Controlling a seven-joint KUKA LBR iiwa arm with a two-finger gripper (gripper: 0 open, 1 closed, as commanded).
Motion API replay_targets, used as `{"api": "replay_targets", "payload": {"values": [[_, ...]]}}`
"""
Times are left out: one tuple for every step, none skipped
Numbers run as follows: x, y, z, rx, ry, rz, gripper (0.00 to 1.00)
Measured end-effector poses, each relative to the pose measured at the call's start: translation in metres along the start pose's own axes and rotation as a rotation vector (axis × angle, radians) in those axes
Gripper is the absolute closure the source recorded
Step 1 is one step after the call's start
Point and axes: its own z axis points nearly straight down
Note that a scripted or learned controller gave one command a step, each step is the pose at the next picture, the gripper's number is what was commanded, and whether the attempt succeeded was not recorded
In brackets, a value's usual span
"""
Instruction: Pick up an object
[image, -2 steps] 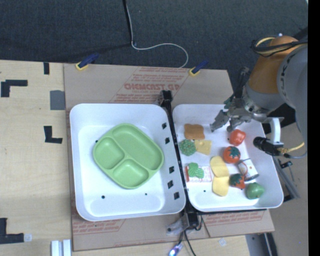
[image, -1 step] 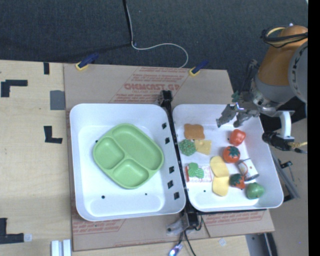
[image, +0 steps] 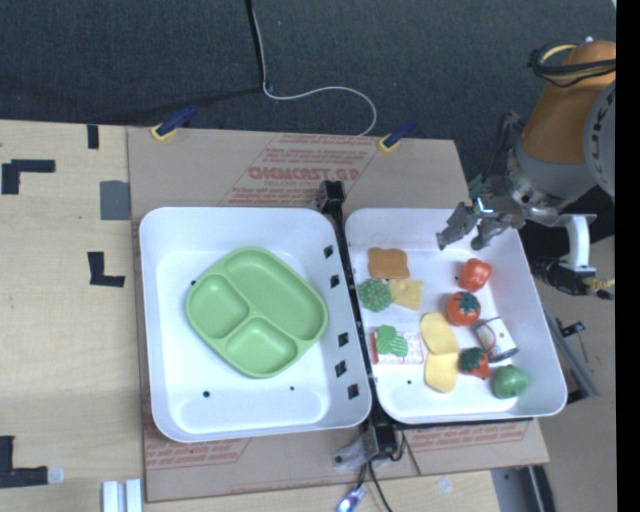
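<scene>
A: Looking down at a slant on the desk (image: 60, 300), with two white bins sitting side by side on cardboard.

B: Left bin (image: 165, 235) holding a green divided plate (image: 257, 312), lying at a tilt near the middle of the frame.

A: Right bin (image: 535, 330) carrying the small toy foods. Orange-brown bread piece (image: 388, 264) sitting at upper left of that bin, with a green leafy piece (image: 375, 294) just below it and a pale yellow wedge (image: 407, 293) touching beside that.

B: Further down, seeing another green piece on a white and red card (image: 391, 345), and two yellow lumps (image: 439, 352) stacking toward the lower middle.

A: To the right, spotting a red pepper (image: 475, 273) over a red tomato (image: 462, 308), then a small red and green item (image: 474, 362) and a green ball (image: 509, 381) near the lower right corner.

B: Arm reaching in from the upper right of the frame. End effector (image: 472, 231) hanging over the upper right corner of the right bin, fingers spreading apart with nothing between them.

A: Hovering just above and left of the red pepper, apart from it.
</scene>
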Motion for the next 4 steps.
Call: {"api": "replay_targets", "payload": {"values": [[0.051, -0.007, 0.012, 0.004, 0.001, -0.004, 1.00], [0.097, -0.027, 0.012, 0.004, 0.001, -0.004, 1.00], [0.154, -0.044, 0.016, 0.005, 0.001, -0.006, 1.00], [0.205, -0.050, -0.003, 0.002, 0.000, -0.006, 1.00]]}}
